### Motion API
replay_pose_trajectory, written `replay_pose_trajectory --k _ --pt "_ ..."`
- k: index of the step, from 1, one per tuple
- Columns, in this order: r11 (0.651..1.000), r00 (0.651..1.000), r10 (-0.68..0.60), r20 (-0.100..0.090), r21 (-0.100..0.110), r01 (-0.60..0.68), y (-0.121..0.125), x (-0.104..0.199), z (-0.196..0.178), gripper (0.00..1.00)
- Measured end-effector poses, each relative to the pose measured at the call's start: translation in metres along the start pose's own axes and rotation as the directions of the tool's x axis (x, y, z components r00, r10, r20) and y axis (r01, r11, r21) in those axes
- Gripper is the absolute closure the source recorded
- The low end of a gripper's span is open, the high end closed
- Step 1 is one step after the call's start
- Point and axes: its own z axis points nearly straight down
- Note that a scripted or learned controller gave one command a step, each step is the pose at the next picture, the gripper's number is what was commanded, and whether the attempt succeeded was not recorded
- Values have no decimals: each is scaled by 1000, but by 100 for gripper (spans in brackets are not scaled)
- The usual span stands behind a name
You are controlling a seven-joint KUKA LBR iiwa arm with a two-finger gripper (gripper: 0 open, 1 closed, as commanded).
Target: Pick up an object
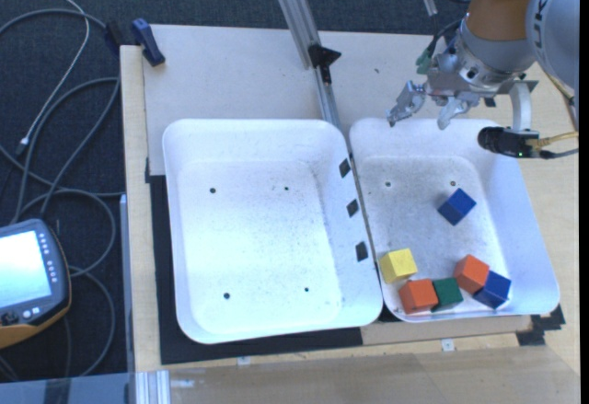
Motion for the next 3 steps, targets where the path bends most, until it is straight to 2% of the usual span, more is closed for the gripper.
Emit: replay_pose_trajectory --k 1,2,3 --pt "1000 1000 8 0 8 -8 -63 -54 75 0" --pt "1000 1000 -5 -3 -4 5 -83 14 23 0" --pt "1000 1000 9 5 -7 -9 -92 -73 16 0"
